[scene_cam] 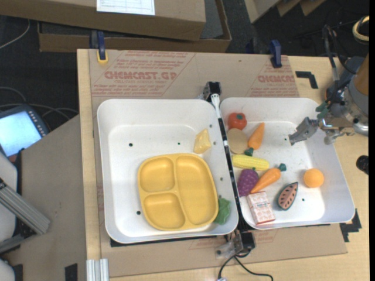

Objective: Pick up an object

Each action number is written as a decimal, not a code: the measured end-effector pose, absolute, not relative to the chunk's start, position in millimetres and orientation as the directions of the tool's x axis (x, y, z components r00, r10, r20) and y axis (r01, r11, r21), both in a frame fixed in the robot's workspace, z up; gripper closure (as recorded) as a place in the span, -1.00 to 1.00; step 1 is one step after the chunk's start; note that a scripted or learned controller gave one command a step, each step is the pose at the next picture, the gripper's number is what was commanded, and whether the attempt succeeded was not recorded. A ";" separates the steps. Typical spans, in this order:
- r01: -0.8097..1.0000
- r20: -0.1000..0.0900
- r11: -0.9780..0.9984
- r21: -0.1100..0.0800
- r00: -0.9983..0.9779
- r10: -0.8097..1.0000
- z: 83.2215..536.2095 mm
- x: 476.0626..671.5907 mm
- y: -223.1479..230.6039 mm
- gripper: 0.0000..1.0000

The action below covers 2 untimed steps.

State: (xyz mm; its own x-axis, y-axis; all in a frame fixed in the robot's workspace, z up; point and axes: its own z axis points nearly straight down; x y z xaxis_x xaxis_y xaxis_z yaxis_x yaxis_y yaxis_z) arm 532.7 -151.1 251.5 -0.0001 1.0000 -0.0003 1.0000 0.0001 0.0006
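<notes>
The right bin (328,212) holds several toy foods: a red tomato (237,120), a small carrot (256,136), a yellow corn cob (251,161), purple grapes (246,181), a larger carrot (266,179), an orange ball (313,178), a watermelon slice (286,195) and a pink box (260,207). My gripper (314,134) hangs over the upper right part of this bin, open, with only white bin floor between its fingers. It is above the orange ball and to the right of the small carrot, touching neither.
The left bin (117,133) carries a yellow divided plate (176,191), a pale yellow wedge (202,141) near the divider and a green piece (223,211) at the plate's lower right. A black clamp (212,90) sits where the bins meet. Cardboard lies under both bins.
</notes>
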 end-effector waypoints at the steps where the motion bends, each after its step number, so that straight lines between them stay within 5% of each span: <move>1: 1.000 0.006 0.006 -0.012 -0.006 1.000 90.1 569.0 -90.4 -1.00; 2: 1.000 0.001 -0.005 -0.005 0.005 1.000 84.0 511.3 -116.9 -1.00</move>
